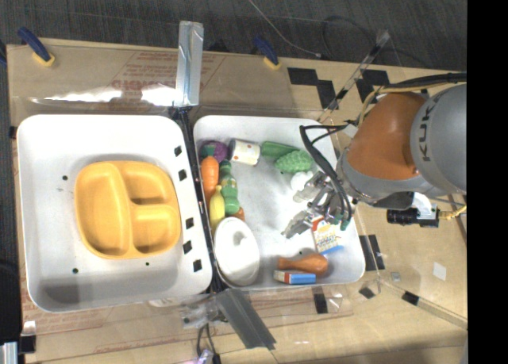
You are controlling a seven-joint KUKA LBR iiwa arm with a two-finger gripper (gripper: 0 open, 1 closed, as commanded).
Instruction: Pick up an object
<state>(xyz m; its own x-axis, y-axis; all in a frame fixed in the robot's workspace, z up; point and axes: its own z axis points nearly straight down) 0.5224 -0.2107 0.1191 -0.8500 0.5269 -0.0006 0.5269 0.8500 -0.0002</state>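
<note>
Arm low over the right bin (262, 126), toys scattered beneath it.

Nearest the front wall lie a blue-and-white tube (295, 277) and an orange drumstick (304, 262), both smooth plastic, likely light and stiff; the drumstick's narrow shank looks the surest place to pinch. Beside them sits a rounded white bowl (236, 250), slippery and too wide. The gripper (311, 213) hovers just above a small carton (324, 237); whether it is parted or closed I cannot tell. Farther back, a knobbly green vegetable (294, 162) and a carrot (209, 174). The left bin (48, 140) holds a yellow divided tray (127, 208).
</note>
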